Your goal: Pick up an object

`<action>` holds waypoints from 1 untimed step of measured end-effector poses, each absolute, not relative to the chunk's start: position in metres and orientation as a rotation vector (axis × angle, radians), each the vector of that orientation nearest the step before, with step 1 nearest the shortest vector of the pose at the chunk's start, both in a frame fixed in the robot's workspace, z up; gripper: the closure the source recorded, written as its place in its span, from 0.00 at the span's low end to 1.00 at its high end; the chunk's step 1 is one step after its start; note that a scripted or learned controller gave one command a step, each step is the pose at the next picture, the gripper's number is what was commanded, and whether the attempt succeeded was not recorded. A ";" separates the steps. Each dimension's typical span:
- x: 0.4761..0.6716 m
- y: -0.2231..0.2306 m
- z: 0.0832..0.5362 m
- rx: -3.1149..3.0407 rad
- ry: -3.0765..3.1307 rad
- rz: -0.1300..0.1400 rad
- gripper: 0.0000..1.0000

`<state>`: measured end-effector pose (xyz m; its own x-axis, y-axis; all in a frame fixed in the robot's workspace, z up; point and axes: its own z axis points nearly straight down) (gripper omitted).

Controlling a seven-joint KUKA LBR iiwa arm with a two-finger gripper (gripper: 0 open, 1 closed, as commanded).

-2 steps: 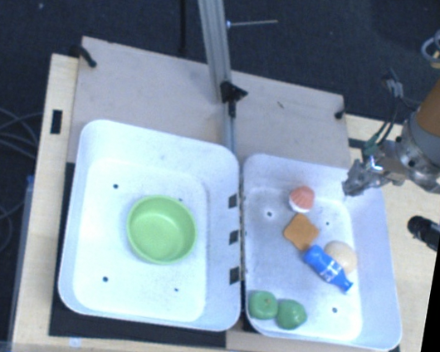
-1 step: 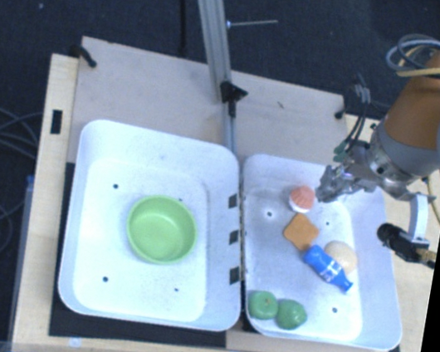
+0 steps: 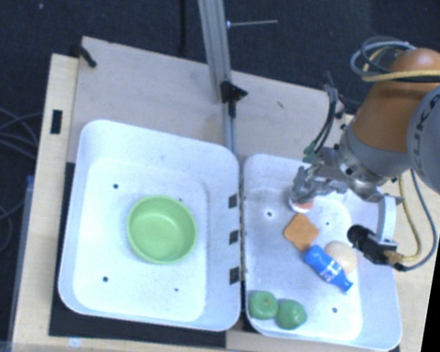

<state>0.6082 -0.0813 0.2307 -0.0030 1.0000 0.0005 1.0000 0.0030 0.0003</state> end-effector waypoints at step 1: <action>0.595 -0.027 0.224 -2.217 -2.225 -0.001 1.00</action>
